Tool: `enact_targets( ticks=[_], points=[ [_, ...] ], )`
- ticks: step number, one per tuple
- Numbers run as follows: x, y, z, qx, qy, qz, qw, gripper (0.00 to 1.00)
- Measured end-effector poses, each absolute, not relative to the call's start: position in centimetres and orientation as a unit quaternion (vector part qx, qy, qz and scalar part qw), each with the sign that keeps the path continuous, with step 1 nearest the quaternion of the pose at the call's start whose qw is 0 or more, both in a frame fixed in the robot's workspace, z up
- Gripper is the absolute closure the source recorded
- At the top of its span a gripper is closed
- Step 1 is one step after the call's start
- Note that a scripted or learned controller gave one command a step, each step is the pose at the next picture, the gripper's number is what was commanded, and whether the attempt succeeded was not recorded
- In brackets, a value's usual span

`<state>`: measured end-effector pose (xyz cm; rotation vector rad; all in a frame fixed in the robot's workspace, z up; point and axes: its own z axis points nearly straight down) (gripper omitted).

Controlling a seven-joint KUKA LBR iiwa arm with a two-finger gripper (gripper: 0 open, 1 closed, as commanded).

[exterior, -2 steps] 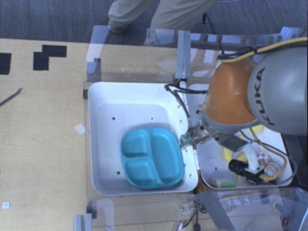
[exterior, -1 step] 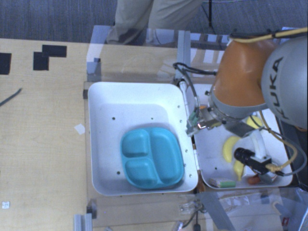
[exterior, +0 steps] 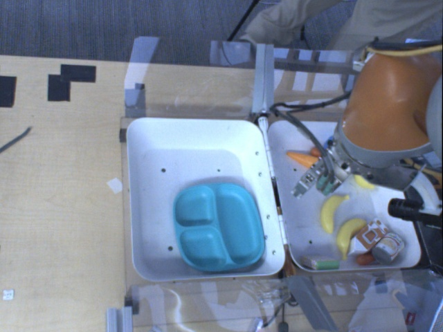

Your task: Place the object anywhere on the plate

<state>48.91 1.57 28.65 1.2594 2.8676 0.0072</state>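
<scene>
From the overhead camera, you see the task barely begun: the blue plate (exterior: 219, 225), a three-compartment dish, lies bare in the left bin (exterior: 149, 185) with nothing on it, while every candidate object sits in the right bin (exterior: 297, 251). The gripper (exterior: 313, 179) hangs low over the right bin's upper middle, reaching in under the arm's broad orange band; whether its jaws are spread or pressed together you cannot tell, and nothing is visibly caught between them. Just beside it lie a carrot (exterior: 303, 158) toward the far wall and a yellow banana (exterior: 333, 211) nearer the centre, with a second yellow piece (exterior: 347, 234), a small carton (exterior: 370, 237), a grey can-like item (exterior: 386, 247) and a green stick (exterior: 324, 263) crowded along the near wall. By your reckoning, the pick, the carry across the shared wall and the release all remain.

The bins rest side by side on a pale wooden table (exterior: 62, 185) marked with black tape squares (exterior: 69, 80); grey carpet and a seated person's trousers (exterior: 325, 5) fill the far side
</scene>
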Motion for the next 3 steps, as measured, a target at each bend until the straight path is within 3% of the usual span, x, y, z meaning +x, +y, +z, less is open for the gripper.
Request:
enact_targets(
  ticks=[1, 2, 3],
  points=[
    [51.7, 5.1, 26.5, 0.337, 0.942, 0.0016, 0.003, 1.0],
    [48.8, 11.1, 18.5, 0.292, 0.956, 0.0016, 0.002, 1.0],
    [48.8, 11.1, 18.5, 0.292, 0.956, 0.0017, 0.002, 0.0]
  ],
)
